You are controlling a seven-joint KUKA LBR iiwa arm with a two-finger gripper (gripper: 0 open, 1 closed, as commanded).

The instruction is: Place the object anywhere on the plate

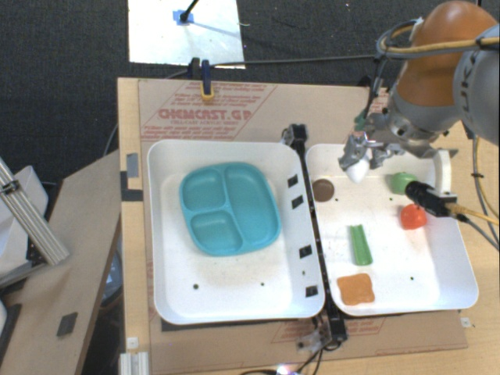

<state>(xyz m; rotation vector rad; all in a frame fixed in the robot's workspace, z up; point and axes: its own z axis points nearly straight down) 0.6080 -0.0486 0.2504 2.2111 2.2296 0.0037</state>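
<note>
1. While the claw [357, 162] hangs over the upper left part of the right bin [461, 287], I cannot tell how far apart its fingers stand or whether anything is caught between them.
2. Left bin [164, 233] holds the teal plate [230, 208], divided into compartments, lying flat.
3. Right bin holds a brown round piece [323, 188] near the divider, a green stick [360, 244] in the middle, an orange slab [356, 288] toward the near edge, a red piece [413, 217] and a green lump [401, 182] to the right.
4. Both bins rest on the desk [258, 104].
</note>
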